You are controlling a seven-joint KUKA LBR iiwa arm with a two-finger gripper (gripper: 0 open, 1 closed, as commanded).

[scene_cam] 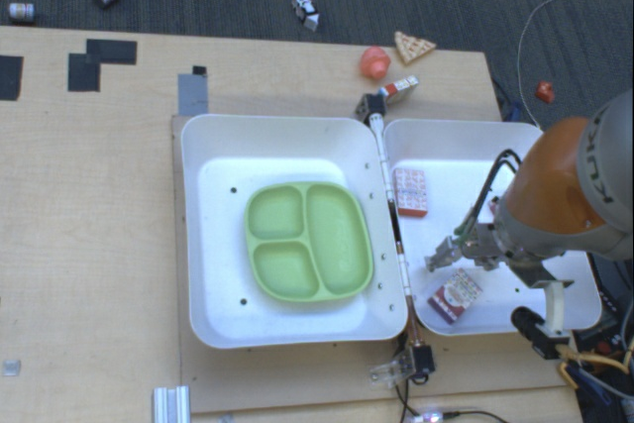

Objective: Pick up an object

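1. Gripper (443,258): low in the right bin (495,139), right of frame centre; its opening cannot be told, and nothing is seen in it.
2. Red-and-white packet (455,296): just below the gripper, near the bin's lower rim.
3. Red box (410,191): upper left of the same bin, beside the dividing rim; print unreadable.
4. Green divided plate (309,243): centre of the left bin (198,213), with bare white floor all round.

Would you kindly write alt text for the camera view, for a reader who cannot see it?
A grey robot arm with an orange band reaches over the right shallow white bin, its gripper above a small red-and-white packet; a second red-and-white packet lies farther back. The left white bin holds a green three-compartment plastic tray.
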